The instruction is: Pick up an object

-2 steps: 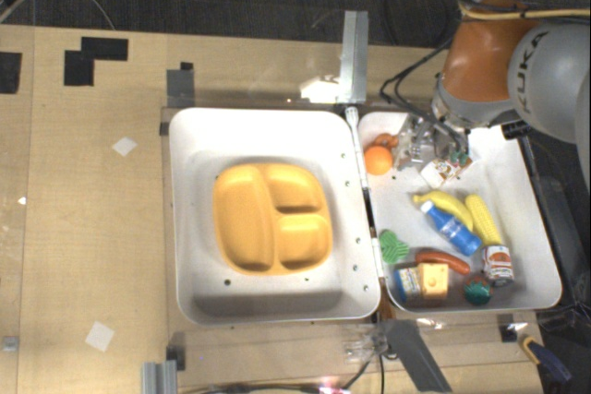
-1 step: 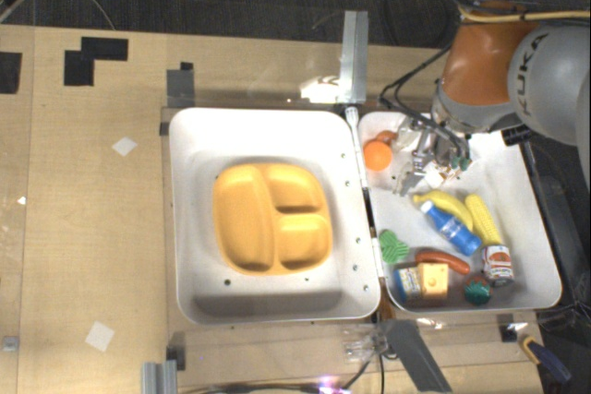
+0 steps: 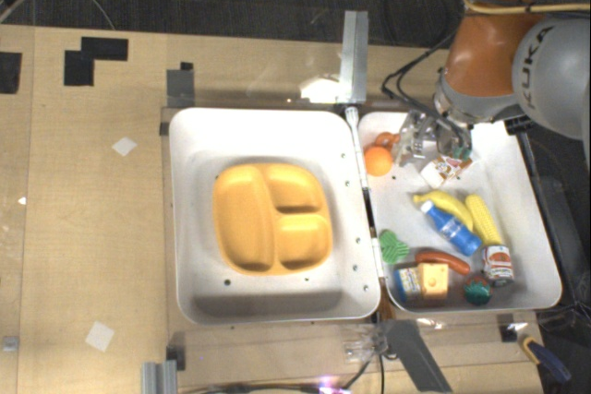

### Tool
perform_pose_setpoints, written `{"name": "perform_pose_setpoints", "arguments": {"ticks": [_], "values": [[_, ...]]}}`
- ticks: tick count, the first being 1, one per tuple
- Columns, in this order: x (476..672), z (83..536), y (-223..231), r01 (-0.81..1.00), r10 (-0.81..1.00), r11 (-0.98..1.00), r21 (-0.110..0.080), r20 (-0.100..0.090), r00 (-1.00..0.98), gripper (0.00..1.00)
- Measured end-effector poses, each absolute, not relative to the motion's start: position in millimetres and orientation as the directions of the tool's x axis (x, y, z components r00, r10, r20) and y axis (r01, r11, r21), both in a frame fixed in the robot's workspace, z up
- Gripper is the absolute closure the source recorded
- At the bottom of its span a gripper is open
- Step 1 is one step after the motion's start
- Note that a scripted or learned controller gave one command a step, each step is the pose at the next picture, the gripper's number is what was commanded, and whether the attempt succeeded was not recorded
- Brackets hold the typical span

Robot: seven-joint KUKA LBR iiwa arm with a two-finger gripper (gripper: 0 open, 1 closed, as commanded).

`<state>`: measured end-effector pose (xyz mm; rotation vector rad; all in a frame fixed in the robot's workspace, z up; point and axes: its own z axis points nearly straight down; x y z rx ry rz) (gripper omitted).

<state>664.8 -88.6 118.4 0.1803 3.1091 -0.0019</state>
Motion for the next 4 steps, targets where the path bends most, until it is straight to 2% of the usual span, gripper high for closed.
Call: {"name": "perform_pose_setpoints", "arguments": {"ticks": [1,2,3,4], "values": [[659.6,89.9,-92.6,-0.029,-0.029,1.000,-0.001,-0.014,-0.999,1.00],[656.1,89.5,-93.1,-0.030,-0.030,1.000,0.001,0.004,-1.000,0.00],[662.6,105.2,-92.1,-0.031,-0.031,1.000,-0.002,-0.025,-0.999,1.00],[669.4,190.1,-48.6,0.220,0.220,0.975,0.004,-0.015,-0.975,1.00]]}}
